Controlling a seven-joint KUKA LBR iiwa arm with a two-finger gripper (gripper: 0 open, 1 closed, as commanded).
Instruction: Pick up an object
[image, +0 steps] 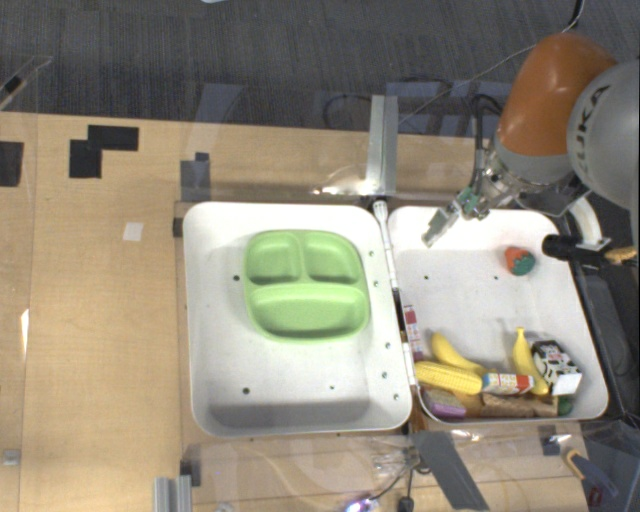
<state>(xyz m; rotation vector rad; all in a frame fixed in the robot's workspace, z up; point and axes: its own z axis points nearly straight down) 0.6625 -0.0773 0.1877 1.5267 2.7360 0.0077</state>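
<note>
White right bin (470, 290) holds a yellow banana (455, 353).

Bright, even overhead light, w/ soft shadow pooling inside the near wall of the left bin (215, 300) and a thin one beside the gripper (452, 216), approx toward the divider. Glare streaks on the bench (90, 330), prob. a clear sheet over it, well away from the gripper on the far-left side. Focus is fair mid-frame, but the gripper and the small clutter (500, 378) in the right bin (470, 290) below it are too soft to read detail.
</note>
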